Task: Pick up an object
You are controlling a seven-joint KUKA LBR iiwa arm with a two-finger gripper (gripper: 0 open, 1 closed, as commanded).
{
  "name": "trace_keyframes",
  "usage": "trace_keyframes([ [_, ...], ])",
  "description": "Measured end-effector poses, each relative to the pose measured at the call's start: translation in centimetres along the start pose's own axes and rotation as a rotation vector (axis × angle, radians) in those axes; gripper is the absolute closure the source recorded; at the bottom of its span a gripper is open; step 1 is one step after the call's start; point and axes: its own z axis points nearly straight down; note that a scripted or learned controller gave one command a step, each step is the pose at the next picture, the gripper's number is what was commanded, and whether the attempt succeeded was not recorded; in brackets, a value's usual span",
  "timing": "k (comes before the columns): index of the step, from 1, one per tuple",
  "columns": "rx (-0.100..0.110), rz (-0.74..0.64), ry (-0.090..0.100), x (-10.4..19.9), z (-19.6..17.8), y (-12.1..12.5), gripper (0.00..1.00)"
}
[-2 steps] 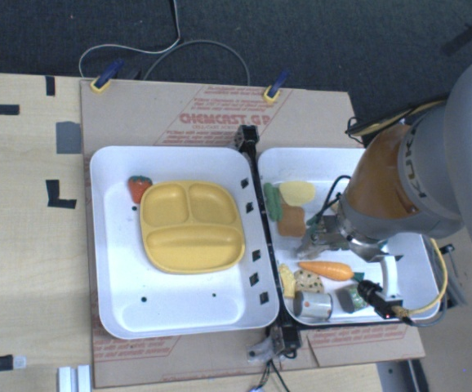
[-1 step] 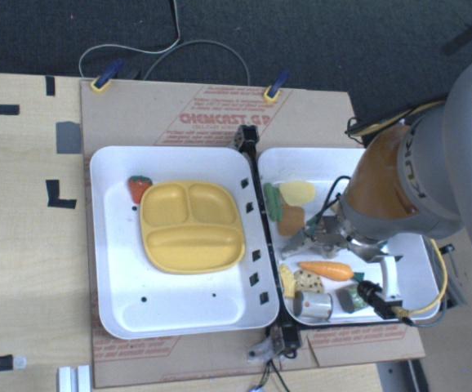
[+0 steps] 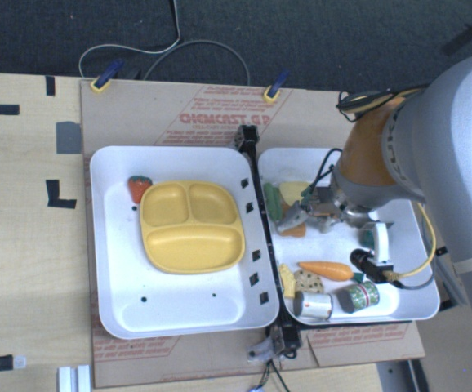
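2 white bins sit side by side on a brown board, with a black divider (image 3: pixel 256 219) between them. The left bin (image 3: pixel 118 300) holds a yellow plate (image 3: pixel 192 225) with 3 compartments, lying flat near its middle. A small red tomato (image 3: pixel 140 188) with a green top lies just beside the plate's far left corner.

The arm (image 3: pixel 399 149) reaches in from the right over the right bin (image 3: pixel 411 300). Its gripper (image 3: pixel 296 219) hangs low over the far left part of that bin, with the fingers (image 3: pixel 289 221) pointing left toward the divider. They look slightly apart, and I cannot tell whether anything sits between them. A green piece (image 3: pixel 273 200) lies just left of the fingertips, a pale yellow-green piece (image 3: pixel 295 191) lies on their far side, and a small orange piece (image 3: pixel 294 232) lies just under them on the near side.

Nearer in the same bin, a carrot (image 3: pixel 326 270) lies flat, pointing left. Below it sit a spotted cracker (image 3: pixel 308 282), a silver can (image 3: pixel 313 305) on its side and a green-labelled can (image 3: pixel 358 296), close together along the near edge. A yellow cable (image 3: pixel 420 272) loops over the bin's right side.
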Motion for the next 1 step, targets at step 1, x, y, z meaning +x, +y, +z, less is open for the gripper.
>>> trace_keyframes([
  [1, 0.007, -0.003, -0.003, 0.2, 0.18, 9.62, 0.0],
])
